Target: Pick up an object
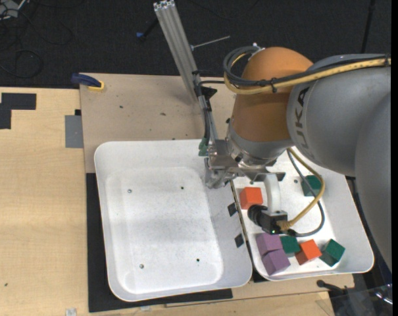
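Orange block (pixel 252 196) lies just right of the end effector (pixel 215 176), whose grip state is unclear.

A pale wooden bench (pixel 34 196) spans nine o'clock. Black floor (pixel 87 25) with tangled cables (pixel 8 2) lies toward twelve, and an aluminium strut (pixel 179 51) leans there.

Reaches in from the right, grey arm (pixel 343 117) filling the upper right. Bends down through the orange band (pixel 268 97) at the wrist. Carries a yellowish cable looped over the band and down the near side. Ends in the gripper (pixel 218 170), low near the centre.
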